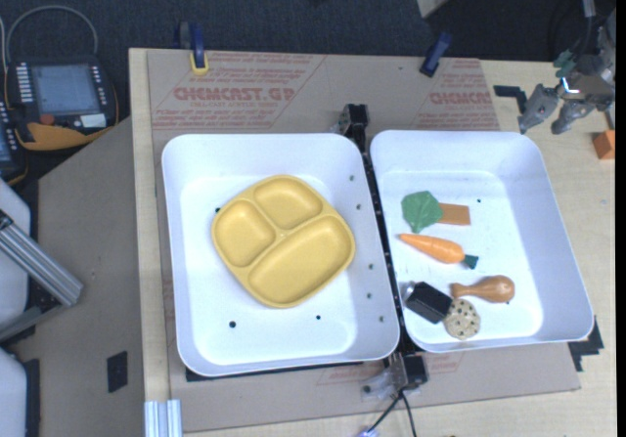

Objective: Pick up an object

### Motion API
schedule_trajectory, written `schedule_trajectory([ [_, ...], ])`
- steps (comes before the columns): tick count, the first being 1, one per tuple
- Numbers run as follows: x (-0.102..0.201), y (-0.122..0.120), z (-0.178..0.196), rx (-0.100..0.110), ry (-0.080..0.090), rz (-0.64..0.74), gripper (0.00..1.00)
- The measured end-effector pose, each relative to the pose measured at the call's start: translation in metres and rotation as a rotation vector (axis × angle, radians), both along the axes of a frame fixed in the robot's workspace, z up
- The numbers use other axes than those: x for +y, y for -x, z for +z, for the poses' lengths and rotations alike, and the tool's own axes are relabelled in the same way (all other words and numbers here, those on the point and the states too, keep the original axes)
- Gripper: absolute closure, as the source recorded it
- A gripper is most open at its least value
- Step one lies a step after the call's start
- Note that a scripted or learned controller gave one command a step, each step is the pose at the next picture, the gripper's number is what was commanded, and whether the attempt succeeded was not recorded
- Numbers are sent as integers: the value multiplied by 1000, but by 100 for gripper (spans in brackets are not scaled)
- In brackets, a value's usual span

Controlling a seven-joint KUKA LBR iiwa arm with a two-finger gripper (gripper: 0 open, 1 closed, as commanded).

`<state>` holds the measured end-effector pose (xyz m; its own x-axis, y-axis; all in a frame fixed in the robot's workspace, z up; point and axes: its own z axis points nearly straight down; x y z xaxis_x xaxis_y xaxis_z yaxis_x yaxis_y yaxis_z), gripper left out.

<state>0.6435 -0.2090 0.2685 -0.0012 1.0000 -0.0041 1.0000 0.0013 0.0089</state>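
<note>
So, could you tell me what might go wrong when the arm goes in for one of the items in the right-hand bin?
The small black block and the speckled round cookie touch near the shallow white right bin's front wall, so a grasp there may catch both or hit the wall. The orange carrot is slim and rounded and could roll from the fingers. The gripper sits outside the bin's far corner, so it must clear the rim.

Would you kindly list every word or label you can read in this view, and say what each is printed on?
"CHEMCAST GP": red print on the brown board behind the left bin.
Red print behind the right bin: partly readable, same pattern, cut off.
Handheld screen at far left: too small to read.
</note>
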Motion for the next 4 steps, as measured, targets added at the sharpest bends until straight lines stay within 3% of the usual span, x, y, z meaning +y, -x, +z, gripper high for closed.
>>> schedule_trajectory([
  [1,40,12,-5,11,-5,1,100],
  [3,141,52,1,11,-5,2,100],
  [4,189,66,-18,13,-5,3,100],
])
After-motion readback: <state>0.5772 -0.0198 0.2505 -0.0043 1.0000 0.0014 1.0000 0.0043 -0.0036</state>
